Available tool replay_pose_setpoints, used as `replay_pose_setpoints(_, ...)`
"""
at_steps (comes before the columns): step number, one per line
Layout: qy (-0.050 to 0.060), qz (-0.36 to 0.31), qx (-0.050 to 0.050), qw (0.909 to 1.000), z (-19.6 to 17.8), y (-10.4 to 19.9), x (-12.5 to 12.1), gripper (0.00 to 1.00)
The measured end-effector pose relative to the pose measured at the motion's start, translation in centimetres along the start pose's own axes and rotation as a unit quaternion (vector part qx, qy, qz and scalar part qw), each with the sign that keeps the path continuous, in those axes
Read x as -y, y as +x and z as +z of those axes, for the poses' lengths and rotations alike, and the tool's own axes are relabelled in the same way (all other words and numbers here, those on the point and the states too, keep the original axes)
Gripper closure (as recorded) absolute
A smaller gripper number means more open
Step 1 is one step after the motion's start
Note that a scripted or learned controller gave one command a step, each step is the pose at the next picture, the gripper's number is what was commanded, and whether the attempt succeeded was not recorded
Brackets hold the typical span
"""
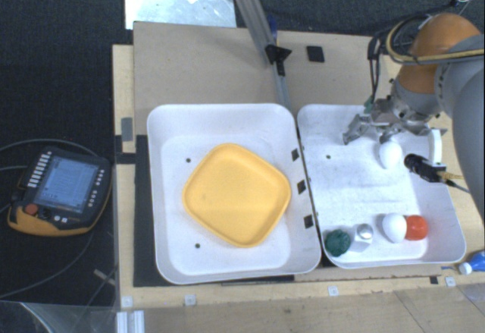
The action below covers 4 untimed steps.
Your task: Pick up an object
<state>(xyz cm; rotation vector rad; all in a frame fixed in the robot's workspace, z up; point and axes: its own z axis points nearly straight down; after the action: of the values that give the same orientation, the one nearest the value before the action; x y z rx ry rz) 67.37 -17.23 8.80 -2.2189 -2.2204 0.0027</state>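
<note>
My gripper [391, 140] hangs over the far part of the right bin [345, 172], its fingers spread wide and open. A small white egg-shaped object [390, 154] lies on the bin floor just beneath it, between the spread fingers, and I cannot tell whether they touch it. Along the bin's near wall sit a white ball [393, 226], an orange-red ball [416, 227], a small silver piece [364, 233] and a dark green object [338, 241]. A yellow square plate [236, 193] lies flat in the left bin [170, 172].
The arm's orange band [443, 36] and grey wrist rise over the right bin's far right corner. A black cable plug [419, 165] sticks out beside the white object. A grey rod [254, 5] slants across the board behind the bins. A teach pendant [57, 189] lies at far left.
</note>
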Motion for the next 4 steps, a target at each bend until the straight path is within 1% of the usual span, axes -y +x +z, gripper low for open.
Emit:
replay_pose_setpoints(1, -0.003, 0.0, 0.001, 1.0, -1.4, 0.0, -0.2, 1.0)
replay_pose_setpoints(2, -0.003, 0.0, 0.001, 1.0, -6.6, -0.4, 0.7, 1.0)
replay_pose_setpoints(3, -0.004, 0.0, 0.001, 1.0, -12.0, -0.4, 0.6, 1.0)
replay_pose_setpoints(4, -0.002, -0.001, 0.0, 1.0, -11.3, 4.2, 2.9, 1.0)
